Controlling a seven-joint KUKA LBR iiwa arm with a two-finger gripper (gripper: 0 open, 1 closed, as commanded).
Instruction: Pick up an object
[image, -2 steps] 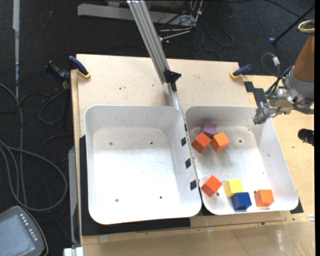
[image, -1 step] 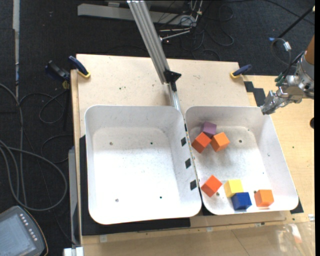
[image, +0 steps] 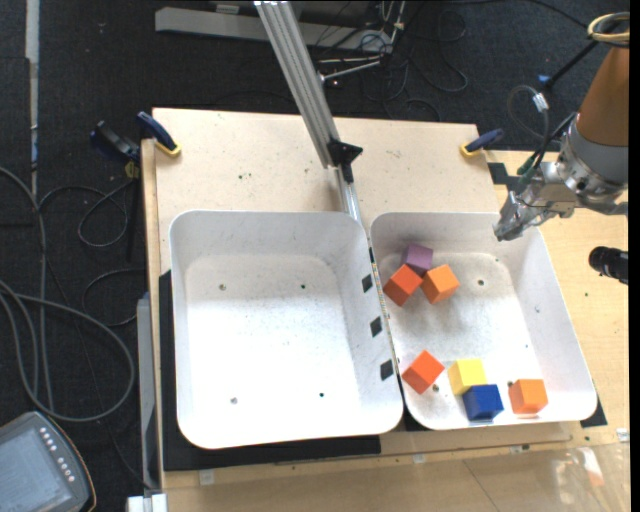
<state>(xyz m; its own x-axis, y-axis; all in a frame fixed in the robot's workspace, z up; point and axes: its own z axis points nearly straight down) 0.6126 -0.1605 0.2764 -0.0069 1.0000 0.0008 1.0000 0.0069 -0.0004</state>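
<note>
Over at nine o'clock sits the left bin (image: 270, 330), a bare speckled white floor. A metal post (image: 305, 85) slants down from twelve o'clock and meets the seam between the two bins.

Into the right bin (image: 545, 290) now, and here are the blocks. Toward its top edge, a cluster of three: a purple cube (image: 418, 256) at the back, an orange cube (image: 402, 284) just below and left of it, and a second orange cube (image: 440, 283) to the right, all three touching or very nearly so. Down at six o'clock in that bin, a row along the near rim: an orange cube (image: 423, 371), then a yellow cube (image: 466, 375) with a blue cube (image: 483, 402) pressed against its lower right corner, and a last orange cube (image: 528, 396) at the right end.

And at three o'clock of the scene, the arm comes in, orange band up high, with the gripper (image: 510, 226) hanging over the right bin's upper right corner, well apart from every cube. How wide the jaws stand, I cannot tell from this angle; nothing is seen between them.
</note>
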